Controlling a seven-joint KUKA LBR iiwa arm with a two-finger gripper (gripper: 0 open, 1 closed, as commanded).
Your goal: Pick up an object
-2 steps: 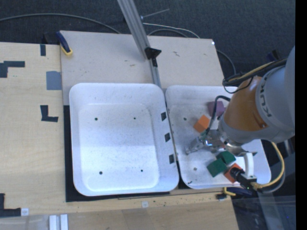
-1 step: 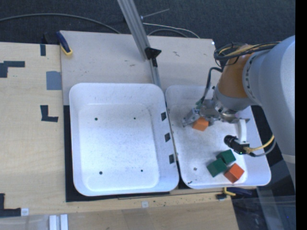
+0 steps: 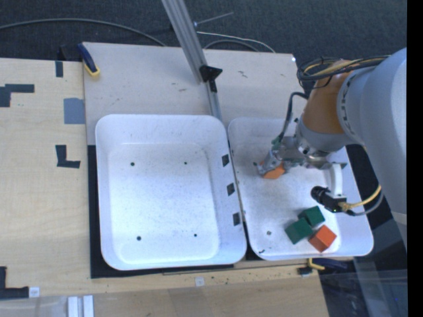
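My gripper [image 3: 272, 162] is down in the right bin [image 3: 350, 246], near that bin's upper left part. A small orange object [image 3: 273, 172] sits right at its tip, partly covered by it; whether it is gripped is unclear. Two green blocks [image 3: 304, 224] lie together near the bin's front right. An orange-red block [image 3: 322, 239] touches them on their front right side. The grey arm with its orange band [image 3: 324, 107] reaches in from the right.
The left bin [image 3: 106, 144] lies beside the right one. A slanted metal rail [image 3: 188, 35] runs down from the top to the gap between the bins. A black cable end [image 3: 324, 197] hangs off the arm above the right bin.
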